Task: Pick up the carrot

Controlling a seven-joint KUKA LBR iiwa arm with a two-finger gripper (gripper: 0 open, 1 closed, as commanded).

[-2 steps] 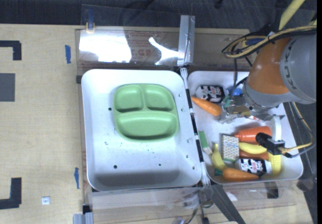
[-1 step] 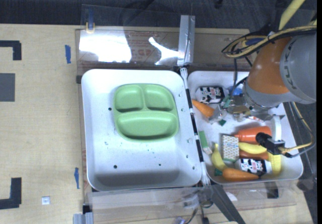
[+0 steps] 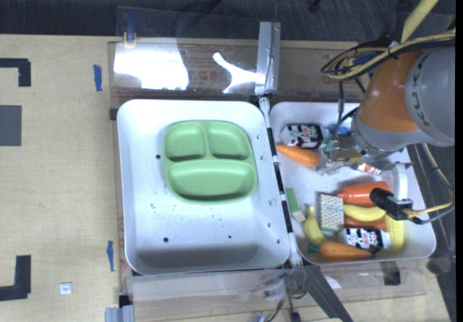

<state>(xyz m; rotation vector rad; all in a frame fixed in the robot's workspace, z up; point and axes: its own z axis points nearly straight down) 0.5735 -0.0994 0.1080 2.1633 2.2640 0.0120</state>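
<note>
An orange carrot (image 3: 299,155) lies in the right bin (image 3: 423,244), near its left wall, with its thin end pointing up-left. My gripper (image 3: 338,152) hangs low over the bin, right beside the carrot's thick end. The carrot rests on the bin floor and nothing grips it. The grey arm with its orange band (image 3: 387,100) reaches in from the right and hides the bin's upper right part.
A green divided plate (image 3: 210,158) sits in the left bin (image 3: 137,226). Crowding the right bin's front are a second orange vegetable (image 3: 346,250), a banana (image 3: 362,213), a small patterned box (image 3: 330,212), corn (image 3: 396,234) and a reddish item (image 3: 358,192). A black-and-white carton (image 3: 302,134) lies behind the carrot.
</note>
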